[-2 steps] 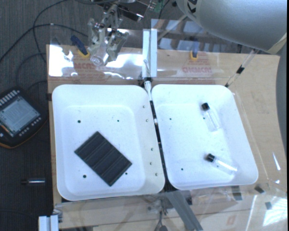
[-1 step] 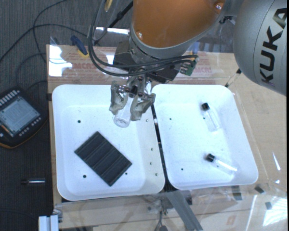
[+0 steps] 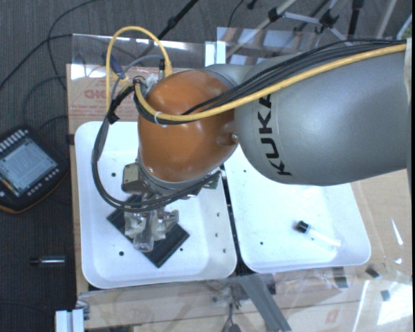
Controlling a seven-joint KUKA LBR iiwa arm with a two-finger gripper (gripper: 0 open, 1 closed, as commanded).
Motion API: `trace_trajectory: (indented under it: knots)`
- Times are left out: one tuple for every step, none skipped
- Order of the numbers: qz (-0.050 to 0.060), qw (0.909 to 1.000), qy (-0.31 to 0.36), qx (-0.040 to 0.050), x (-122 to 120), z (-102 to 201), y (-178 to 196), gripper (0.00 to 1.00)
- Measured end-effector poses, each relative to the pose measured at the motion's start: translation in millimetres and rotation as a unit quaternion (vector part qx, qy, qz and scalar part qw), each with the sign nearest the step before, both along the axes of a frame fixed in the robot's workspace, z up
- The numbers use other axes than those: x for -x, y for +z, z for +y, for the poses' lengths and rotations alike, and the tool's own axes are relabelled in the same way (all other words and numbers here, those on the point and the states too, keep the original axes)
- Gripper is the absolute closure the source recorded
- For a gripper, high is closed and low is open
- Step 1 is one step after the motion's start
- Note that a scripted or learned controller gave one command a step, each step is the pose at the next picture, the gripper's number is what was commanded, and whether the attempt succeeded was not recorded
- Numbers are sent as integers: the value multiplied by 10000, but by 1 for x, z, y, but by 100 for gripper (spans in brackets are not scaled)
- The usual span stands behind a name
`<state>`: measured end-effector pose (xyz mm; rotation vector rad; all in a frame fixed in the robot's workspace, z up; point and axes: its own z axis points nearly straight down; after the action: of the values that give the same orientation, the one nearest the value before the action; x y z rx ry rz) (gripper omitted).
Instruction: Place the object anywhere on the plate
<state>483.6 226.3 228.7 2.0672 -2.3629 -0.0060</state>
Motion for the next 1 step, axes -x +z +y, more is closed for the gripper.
trace_trajectory:
  knots:
    - [-13, 9858, 1681, -11, -1, -21, 20, 100]
